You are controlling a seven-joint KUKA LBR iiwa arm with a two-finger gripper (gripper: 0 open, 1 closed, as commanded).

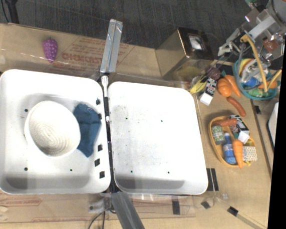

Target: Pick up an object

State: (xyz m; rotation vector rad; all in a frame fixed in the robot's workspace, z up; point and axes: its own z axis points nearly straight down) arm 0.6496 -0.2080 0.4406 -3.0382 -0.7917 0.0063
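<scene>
White woven dome [53, 128] lying in left bin [15, 81], long axis running upper-left to lower-right, blue cloth [88, 128] touching its right side, gripper [262, 25] sitting well apart at upper right, finger state unclear

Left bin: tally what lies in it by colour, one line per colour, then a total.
White: 1, the round white woven cap
Blue: 1, the crumpled dark blue cloth, touching the cap's right side
Total: 2 things in the left shallow white bin
</scene>
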